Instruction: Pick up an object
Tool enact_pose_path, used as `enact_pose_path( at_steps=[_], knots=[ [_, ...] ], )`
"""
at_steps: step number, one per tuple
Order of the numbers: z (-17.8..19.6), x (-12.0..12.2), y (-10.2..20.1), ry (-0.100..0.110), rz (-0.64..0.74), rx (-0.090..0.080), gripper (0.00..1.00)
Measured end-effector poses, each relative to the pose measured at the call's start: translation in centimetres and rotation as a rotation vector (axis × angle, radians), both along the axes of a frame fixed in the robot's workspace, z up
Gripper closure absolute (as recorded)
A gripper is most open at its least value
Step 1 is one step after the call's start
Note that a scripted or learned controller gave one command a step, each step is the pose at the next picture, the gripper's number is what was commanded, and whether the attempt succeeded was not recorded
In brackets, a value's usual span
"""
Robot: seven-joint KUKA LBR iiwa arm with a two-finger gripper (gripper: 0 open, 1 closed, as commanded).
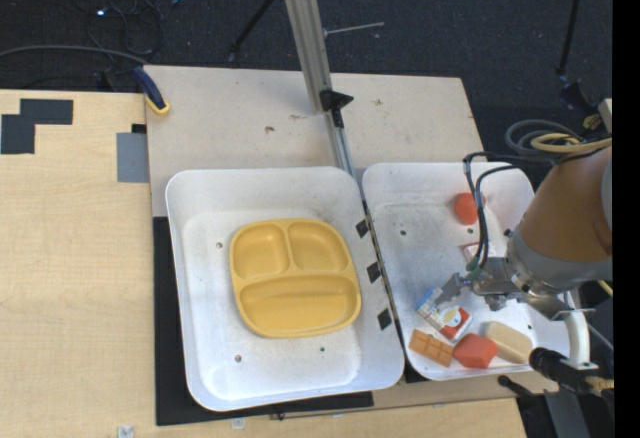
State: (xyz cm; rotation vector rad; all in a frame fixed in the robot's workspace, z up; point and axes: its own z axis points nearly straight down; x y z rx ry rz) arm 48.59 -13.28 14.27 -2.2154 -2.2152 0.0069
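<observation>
Red block (475, 352) lies just below pincer (462, 288).

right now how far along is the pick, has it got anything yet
Done: the arm has reached into the right bin, with its pincer low over the pile of small things. In hand: nothing that I can see; the small carton, waffle piece and red block lie on the bin floor. Left: gripping one and lifting it. The yellow tray sits in the left bin.
</observation>
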Motion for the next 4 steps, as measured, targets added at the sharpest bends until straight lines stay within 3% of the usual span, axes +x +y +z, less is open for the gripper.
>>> enact_pose_path(
  at_steps=[1,2,3,4],
  knots=[
    [-4.6,0.3,0.3,-0.009,0.002,0.007,0.0],
    [-3.1,0.7,-0.2,-0.026,-0.004,-0.004,1.0],
    [2.2,1.8,-0.5,-0.012,0.002,-0.004,1.0],
    [7.3,2.5,0.3,-0.012,0.003,-0.003,1.0]
  ],
)
